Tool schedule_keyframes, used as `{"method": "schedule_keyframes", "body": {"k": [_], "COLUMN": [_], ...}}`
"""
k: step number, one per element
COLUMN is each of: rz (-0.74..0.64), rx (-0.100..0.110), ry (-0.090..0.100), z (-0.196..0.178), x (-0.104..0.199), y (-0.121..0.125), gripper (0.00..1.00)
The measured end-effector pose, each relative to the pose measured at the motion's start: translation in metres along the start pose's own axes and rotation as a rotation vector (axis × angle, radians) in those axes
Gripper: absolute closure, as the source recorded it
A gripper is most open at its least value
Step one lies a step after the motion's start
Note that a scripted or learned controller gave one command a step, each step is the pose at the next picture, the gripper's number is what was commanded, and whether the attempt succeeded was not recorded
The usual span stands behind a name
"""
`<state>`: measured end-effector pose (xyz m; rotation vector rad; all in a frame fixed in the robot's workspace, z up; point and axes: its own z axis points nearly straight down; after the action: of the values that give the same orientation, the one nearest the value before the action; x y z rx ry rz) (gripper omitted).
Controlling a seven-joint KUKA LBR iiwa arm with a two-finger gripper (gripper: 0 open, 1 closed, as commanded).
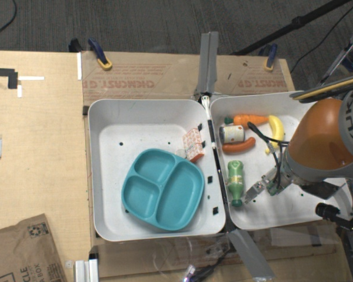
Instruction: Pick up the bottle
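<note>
Gripper [254, 192] is hanging low in the right bin [294, 216], just beside the green bottle [235, 183], gripping nothing; finger spread unclear. Bottle is lying along the bin's left wall, below a can [232, 134] and carrot [239, 146].

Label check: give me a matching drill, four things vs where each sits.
Things:
1. bottle
2. tray
3. banana
4. can

Places:
A. left bin, near its front
B. right bin, back, right of the carrots
C. right bin, along its left wall, cap toward the front
D. right bin, back left, between two carrots

Pairs: 1-C, 2-A, 3-B, 4-D
</note>
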<state>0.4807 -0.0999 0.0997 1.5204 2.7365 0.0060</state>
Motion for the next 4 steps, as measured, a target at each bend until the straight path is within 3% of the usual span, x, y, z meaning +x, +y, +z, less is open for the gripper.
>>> {"method": "schedule_keyframes", "body": {"k": [1,2,3,4], "rz": [0.003,0.002,0.004,-0.226], "rx": [-0.003,-0.003,-0.004,-0.005], "ry": [-0.004,-0.003,-0.004,0.001], "z": [-0.009,-0.009,-0.019,0.000], "x": [-0.002,-0.001,-0.003,-0.010], "y": [0.001,0.001,0.002,-0.003], "gripper": [1.00,0.00,1.00,1.00]}}
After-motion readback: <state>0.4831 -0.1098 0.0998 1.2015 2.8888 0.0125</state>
